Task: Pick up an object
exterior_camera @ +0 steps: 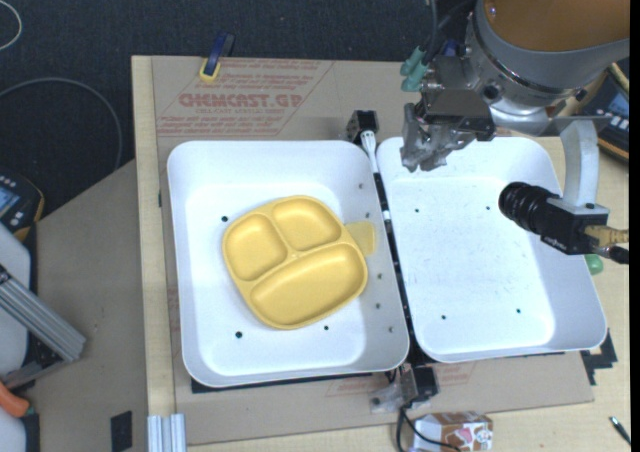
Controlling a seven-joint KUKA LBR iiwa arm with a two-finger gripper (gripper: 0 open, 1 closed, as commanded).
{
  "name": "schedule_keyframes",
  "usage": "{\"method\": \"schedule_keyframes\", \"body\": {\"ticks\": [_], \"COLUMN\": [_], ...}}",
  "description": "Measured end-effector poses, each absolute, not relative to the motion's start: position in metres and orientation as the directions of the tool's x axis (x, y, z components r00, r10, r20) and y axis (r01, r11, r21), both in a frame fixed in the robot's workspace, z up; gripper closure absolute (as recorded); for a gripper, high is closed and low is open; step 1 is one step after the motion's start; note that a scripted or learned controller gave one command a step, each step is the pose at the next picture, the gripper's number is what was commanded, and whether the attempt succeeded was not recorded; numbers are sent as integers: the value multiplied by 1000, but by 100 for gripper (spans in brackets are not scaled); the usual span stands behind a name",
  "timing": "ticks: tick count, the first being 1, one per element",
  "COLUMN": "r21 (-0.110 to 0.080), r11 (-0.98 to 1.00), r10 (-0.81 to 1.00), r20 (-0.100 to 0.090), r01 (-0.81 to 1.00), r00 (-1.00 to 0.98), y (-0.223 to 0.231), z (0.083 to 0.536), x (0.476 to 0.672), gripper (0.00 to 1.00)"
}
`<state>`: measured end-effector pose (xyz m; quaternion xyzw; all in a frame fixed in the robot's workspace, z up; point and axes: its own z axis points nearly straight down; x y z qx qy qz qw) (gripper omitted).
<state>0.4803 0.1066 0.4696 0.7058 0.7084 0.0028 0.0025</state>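
Gripper (424, 153) is seen hanging over the far left corner of the right bin (480, 285), close to the seam where the two bins meet. Nothing is seen held in it. Whether it is released or clenched cannot be told from this slanted view, since its tip is shown only as a cluster of grey metal against the white rim. It is carried by the arm (560, 10), which enters from the upper right, grey below an orange band.

A yellow plate (295, 260) is found in the left bin (195, 230), well apart from the gripper. It is laid flat, face up, near the middle of the bin floor and turned at a slight angle to the walls. Three compartments are moulded into it: two small ones on the far side and one long one on the near side. A small yellow tab is seen at its right edge, pointed towards the seam.

Both bins are set side by side on a pale bench (250, 100) printed with red lettering. A small blue and yellow clip (213, 58) is placed at the far edge of the bench, beyond the left bin.
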Motion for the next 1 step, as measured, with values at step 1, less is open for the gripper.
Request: {"method": "schedule_keyframes", "body": {"ticks": [1], "r21": [-12], "r11": [-9], "r10": [1000], "r20": [-3], "r01": [1000], "r00": [9], "y": [35], "z": [361], "x": [480], "gripper": [100]}}
